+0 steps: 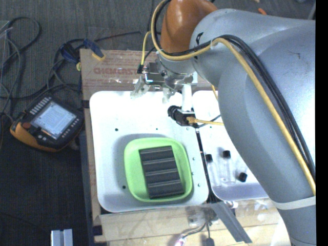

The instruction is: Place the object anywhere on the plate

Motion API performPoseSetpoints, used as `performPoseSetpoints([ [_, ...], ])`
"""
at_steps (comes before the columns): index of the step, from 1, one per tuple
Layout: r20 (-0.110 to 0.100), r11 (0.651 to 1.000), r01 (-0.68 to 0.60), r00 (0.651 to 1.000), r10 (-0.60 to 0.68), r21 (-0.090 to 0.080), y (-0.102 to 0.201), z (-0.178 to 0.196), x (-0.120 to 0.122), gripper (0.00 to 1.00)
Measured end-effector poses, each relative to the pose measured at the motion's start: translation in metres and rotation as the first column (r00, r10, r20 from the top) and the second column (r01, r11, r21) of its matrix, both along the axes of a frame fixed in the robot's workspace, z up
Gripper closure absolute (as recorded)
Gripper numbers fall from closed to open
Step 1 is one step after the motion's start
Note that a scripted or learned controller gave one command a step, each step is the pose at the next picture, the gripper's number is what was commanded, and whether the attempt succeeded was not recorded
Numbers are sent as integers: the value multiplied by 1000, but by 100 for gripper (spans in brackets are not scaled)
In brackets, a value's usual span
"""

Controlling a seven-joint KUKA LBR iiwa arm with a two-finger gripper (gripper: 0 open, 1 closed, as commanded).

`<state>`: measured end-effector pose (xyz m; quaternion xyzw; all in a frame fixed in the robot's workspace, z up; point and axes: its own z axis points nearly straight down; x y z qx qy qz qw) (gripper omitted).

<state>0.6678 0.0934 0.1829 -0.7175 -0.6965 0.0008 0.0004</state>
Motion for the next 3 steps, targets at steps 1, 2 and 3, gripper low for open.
performPoseSetpoints([
  [1,0,1000,13,1000,-13,0,10,14,0,0],
  [2,0,999,53,999,-53,-1,56,-2,0,0],
  [3,2,997,-72,997,72,-3,19,40,1,0],
])
